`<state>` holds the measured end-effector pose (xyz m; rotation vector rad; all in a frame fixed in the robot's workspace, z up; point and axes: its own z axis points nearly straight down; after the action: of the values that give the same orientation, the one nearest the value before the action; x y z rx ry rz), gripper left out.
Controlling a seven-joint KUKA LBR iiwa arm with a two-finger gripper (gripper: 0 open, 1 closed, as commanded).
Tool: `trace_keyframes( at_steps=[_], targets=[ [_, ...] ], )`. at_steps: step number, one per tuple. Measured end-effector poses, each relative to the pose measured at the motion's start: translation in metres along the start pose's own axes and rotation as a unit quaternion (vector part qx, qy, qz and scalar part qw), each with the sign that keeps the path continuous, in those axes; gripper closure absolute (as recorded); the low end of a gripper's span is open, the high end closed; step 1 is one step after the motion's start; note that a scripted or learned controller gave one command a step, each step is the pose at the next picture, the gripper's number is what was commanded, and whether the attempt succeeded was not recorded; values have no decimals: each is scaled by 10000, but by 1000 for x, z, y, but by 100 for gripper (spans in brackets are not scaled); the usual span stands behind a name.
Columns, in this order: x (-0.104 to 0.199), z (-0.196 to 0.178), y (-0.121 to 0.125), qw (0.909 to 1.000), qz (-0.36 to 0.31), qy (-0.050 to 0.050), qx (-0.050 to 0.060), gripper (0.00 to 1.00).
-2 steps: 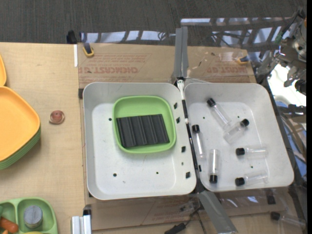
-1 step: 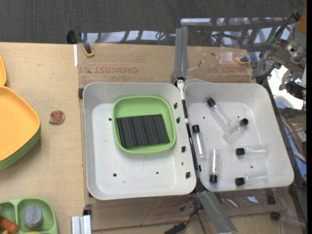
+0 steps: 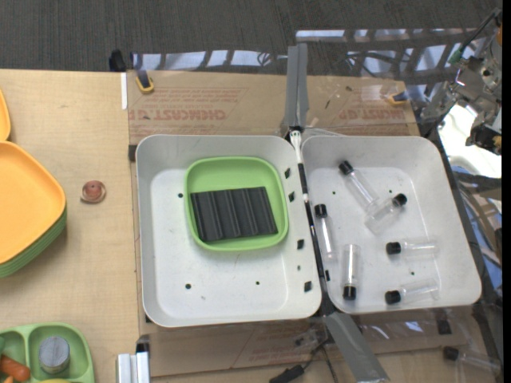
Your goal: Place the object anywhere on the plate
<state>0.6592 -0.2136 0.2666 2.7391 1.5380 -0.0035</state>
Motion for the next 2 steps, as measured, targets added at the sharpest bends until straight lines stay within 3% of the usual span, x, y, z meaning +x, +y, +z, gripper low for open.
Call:
trace_keyframes(
  at_steps=[2],
  targets=[
    [-2,19,-6,9959,906,-3,20,0]
  ],
)
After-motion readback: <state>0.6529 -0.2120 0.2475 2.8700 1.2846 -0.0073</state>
